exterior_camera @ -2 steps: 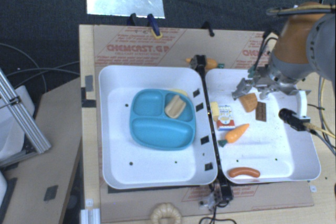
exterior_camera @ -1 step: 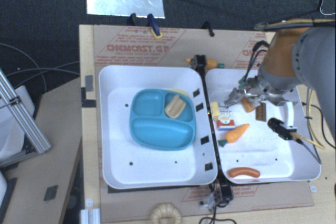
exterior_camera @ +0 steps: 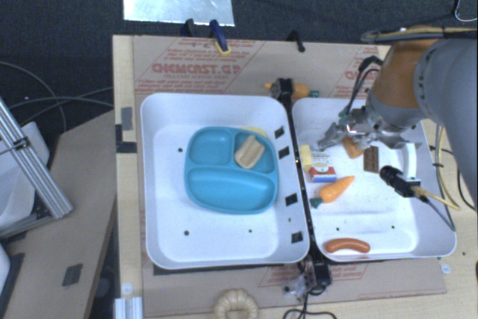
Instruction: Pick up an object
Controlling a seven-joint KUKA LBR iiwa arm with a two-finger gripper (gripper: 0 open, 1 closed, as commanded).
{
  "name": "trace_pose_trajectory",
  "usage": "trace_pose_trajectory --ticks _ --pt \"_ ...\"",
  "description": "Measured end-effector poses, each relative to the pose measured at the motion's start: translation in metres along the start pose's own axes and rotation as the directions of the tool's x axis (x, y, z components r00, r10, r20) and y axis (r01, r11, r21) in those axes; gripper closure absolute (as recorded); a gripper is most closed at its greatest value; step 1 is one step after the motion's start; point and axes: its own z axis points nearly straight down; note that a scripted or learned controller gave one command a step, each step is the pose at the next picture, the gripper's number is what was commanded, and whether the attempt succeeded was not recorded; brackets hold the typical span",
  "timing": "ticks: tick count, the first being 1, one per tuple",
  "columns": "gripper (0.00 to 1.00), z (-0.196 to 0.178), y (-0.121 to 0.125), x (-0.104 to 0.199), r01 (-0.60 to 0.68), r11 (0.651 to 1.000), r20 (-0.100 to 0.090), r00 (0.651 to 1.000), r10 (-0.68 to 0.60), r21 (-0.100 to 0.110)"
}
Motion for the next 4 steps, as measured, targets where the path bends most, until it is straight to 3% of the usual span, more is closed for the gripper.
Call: trace_pose_trajectory --ticks 1,2,3,4 --pt "1.0 -0.013 0.003 -0.002 -0.001 1.0 0.005 1.0 0.001 -0.013" --pt "1.0 -0.071 0.007 -0.012 -0.001 1.0 -0.001 1.0 0.001 0.005" --pt "1.0 -0.125 0.01 -0.012 0.003 1.0 -0.001 1.0 -0.003 0.006" --pt "1.0 -0.14 0.023 0.044 0.009 1.0 -0.005 1.0 -0.009 0.009"
